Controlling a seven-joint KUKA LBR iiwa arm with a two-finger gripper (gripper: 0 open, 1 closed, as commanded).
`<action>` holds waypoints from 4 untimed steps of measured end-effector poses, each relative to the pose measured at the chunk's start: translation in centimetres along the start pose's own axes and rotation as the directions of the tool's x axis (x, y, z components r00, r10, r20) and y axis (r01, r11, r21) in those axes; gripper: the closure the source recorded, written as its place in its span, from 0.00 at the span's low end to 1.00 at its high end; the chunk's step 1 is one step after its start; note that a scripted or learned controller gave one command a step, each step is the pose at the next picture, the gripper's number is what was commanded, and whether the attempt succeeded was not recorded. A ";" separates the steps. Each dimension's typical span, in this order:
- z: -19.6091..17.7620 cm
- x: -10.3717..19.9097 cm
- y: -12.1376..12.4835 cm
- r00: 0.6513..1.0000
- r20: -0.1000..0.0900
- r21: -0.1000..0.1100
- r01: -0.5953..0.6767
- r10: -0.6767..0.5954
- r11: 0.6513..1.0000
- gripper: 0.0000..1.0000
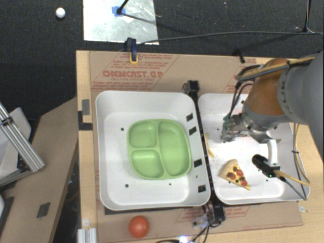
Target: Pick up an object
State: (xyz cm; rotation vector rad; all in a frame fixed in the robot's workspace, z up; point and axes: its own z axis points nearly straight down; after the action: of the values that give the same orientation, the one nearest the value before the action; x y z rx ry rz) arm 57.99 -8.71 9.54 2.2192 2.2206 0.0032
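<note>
The claw hangs low over the floor of the right bin; open or closed, I can't tell. A toy pizza slice lies near it in the same bin. The left bin holds a green divided plate.

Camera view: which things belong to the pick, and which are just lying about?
Job: gripper; pizza slice and yellow stick, both in the right bin.
Lying about: green tray in the left bin; orange ball and white ball, outside the bins.
</note>
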 end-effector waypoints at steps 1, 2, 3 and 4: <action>-6.1 -0.7 0.4 1.000 0.001 -0.003 0.000 0.000 1.000 1.00; -11.5 -0.8 0.6 1.000 0.001 -0.004 0.003 -0.003 1.000 1.00; -11.2 3.4 -1.5 1.000 -0.001 0.003 0.006 -0.006 1.000 1.00; -12.3 7.7 -3.8 1.000 -0.002 0.002 0.008 -0.008 1.000 1.00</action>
State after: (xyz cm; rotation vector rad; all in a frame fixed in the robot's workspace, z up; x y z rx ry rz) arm 54.17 -0.99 21.80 2.2126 2.2319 0.0034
